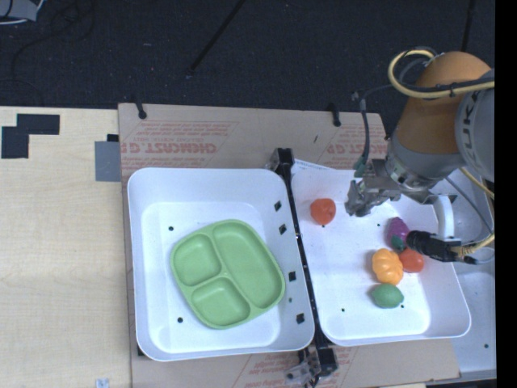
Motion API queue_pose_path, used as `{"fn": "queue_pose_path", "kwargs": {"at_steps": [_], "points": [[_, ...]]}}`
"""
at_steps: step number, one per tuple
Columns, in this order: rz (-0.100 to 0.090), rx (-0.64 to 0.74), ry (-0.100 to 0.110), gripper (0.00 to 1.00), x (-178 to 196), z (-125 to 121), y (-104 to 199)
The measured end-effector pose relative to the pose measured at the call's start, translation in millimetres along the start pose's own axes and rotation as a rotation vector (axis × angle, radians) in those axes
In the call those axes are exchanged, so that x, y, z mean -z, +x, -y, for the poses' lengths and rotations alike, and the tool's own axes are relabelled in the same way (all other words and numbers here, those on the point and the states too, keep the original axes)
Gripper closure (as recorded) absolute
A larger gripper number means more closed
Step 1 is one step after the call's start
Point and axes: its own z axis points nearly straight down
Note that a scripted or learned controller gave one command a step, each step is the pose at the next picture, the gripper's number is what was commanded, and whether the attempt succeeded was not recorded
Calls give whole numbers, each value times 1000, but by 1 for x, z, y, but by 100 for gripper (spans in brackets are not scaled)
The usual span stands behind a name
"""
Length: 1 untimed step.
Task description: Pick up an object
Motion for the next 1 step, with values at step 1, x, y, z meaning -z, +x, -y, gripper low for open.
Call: {"fn": "queue_pose_path", "kwargs": {"at_steps": [1], "points": [[0, 0, 1, 100, -8, 20, 45]]}}
